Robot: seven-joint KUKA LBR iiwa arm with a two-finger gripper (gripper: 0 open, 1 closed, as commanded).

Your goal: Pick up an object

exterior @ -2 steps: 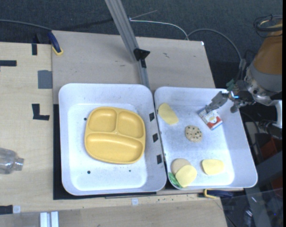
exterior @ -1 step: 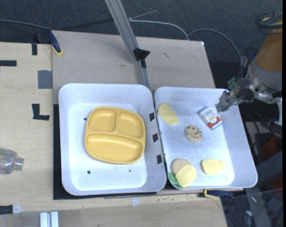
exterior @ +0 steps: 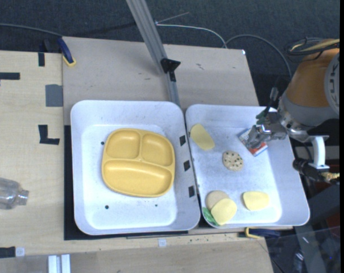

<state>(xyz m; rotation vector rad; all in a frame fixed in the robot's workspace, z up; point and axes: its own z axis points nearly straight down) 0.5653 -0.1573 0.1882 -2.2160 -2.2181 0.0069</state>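
In the right bin point(exterior: 285, 203) lie a yellow piece point(exterior: 202, 136) at the upper left, a speckled cookie point(exterior: 233, 161) in the middle, a yellow oval point(exterior: 255, 200) near the front right, and a beige round point(exterior: 216, 198) with a yellow piece point(exterior: 224, 210) overlapping it at the front. My gripper point(exterior: 255, 138) hangs over the bin's upper right part, to the right of and slightly above the cookie. A small red thing point(exterior: 258, 148) shows right below the gripper.
The left bin point(exterior: 81, 152) holds a yellow divided plate point(exterior: 139, 162). A slanted metal pole point(exterior: 149, 30) runs in from the top and ends at the bins' far edge. A clear plastic bottle point(exterior: 4, 193) lies on the bench at far left.
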